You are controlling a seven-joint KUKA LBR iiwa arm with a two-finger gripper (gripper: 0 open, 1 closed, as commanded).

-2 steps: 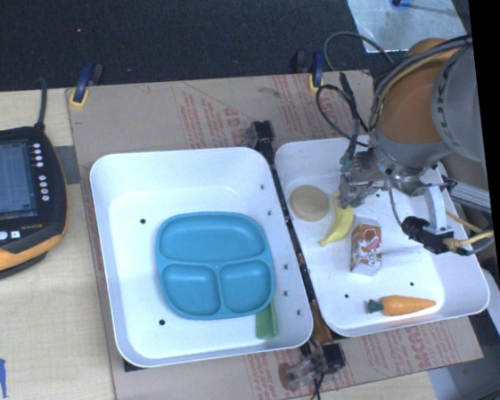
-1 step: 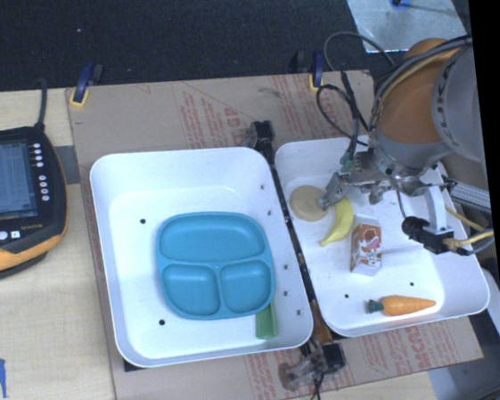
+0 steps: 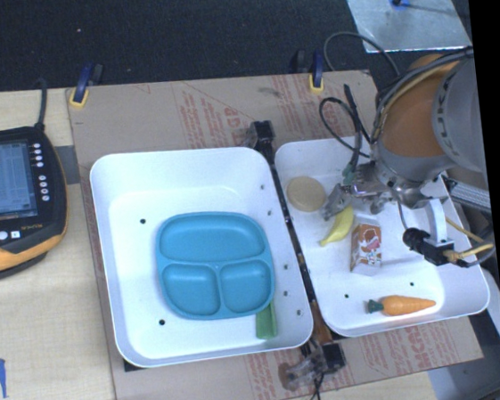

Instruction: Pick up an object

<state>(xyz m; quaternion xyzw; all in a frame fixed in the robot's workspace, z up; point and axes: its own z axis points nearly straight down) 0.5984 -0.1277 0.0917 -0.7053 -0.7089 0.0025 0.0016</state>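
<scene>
The grey arm (image 3: 438, 119), with its orange band, rises closest to the lens and reaches over the right bin (image 3: 321, 312), its gripper (image 3: 344, 197) low above the banana (image 3: 339, 226); whether it is wide or narrow cannot be told. A round cookie (image 3: 306, 194), a snack packet (image 3: 367, 247) and a carrot (image 3: 402, 305) share that bin (the carrot at the near edge). The left bin (image 3: 126, 253) holds a blue divided plate (image 3: 214, 263) and a green piece (image 3: 265, 325).
</scene>
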